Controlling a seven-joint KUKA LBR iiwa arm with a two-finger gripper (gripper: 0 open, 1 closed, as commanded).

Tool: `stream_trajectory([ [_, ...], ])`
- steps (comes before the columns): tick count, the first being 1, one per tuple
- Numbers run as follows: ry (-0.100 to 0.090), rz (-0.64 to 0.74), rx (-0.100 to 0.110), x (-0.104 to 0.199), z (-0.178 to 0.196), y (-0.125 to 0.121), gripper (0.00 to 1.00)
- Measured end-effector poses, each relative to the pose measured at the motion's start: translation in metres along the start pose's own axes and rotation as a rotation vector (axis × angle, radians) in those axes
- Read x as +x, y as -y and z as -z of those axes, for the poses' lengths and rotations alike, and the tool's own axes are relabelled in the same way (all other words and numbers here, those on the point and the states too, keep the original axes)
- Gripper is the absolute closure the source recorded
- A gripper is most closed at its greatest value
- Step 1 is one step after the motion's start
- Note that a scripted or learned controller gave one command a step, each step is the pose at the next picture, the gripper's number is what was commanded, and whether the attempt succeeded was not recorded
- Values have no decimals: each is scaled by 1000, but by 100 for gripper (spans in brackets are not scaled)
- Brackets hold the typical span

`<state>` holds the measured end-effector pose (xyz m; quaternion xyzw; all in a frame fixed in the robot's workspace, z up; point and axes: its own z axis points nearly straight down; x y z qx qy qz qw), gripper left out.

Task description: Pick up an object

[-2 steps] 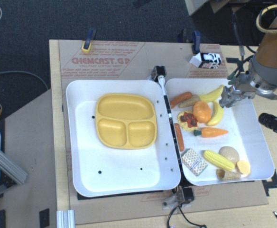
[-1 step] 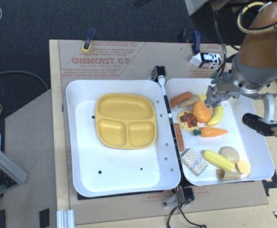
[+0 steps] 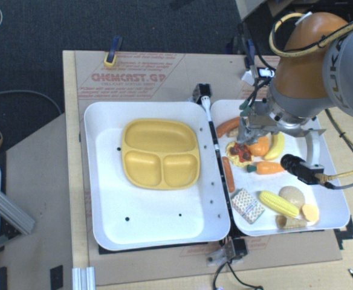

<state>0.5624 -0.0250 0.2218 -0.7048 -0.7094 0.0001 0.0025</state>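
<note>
Two white bins sit on the bench, and the end effector (image 3: 244, 144), its grip state impossible to tell, hangs low in the right bin (image 3: 336, 213) over toy food beside the banana (image 3: 275, 147), so nothing looks lifted yet.

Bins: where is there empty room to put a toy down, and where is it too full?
Bare floor rings the yellow tray in the left bin, widest along its front and left walls. The right bin is crowded: corn, carrot, banana and more, with the claw low among them.
</note>
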Motion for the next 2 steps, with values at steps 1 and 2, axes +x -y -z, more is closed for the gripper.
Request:
stream_trajectory([
  [1, 3, -4, -7, 12, 12, 1, 100],
  [2, 3, -6, 0, 16, -8, 0, 100],
])
